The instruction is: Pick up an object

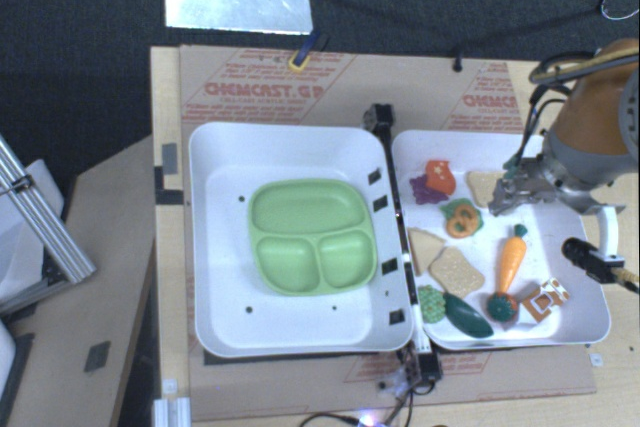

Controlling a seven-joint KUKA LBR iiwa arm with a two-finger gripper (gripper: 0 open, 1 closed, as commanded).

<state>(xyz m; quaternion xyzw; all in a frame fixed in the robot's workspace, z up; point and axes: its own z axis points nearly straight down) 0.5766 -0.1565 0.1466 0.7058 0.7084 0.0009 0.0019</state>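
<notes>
The right white bin [600, 320] holds several toy foods. A red pepper on a purple piece [437, 179] lies at the back, with a pale bread slice [482, 184] next to it. In the middle are an orange and green ring [462, 220], a carrot [511, 259] and a piece of toast [456, 270]. Along the front lie a broccoli floret [430, 302], a dark green pod [466, 315], a red ball [502, 307] and an orange lattice piece [546, 298]. My gripper [508, 192] hangs over the back right of this bin, beside the bread slice and above the carrot's leafy end.
The left white bin [215, 165] holds a green divided plate [312, 235]. Black clips [386, 205] run along the seam between the bins. A black fitting [592, 258] on the arm hangs over the right bin's right rim. A metal frame [40, 225] stands far left.
</notes>
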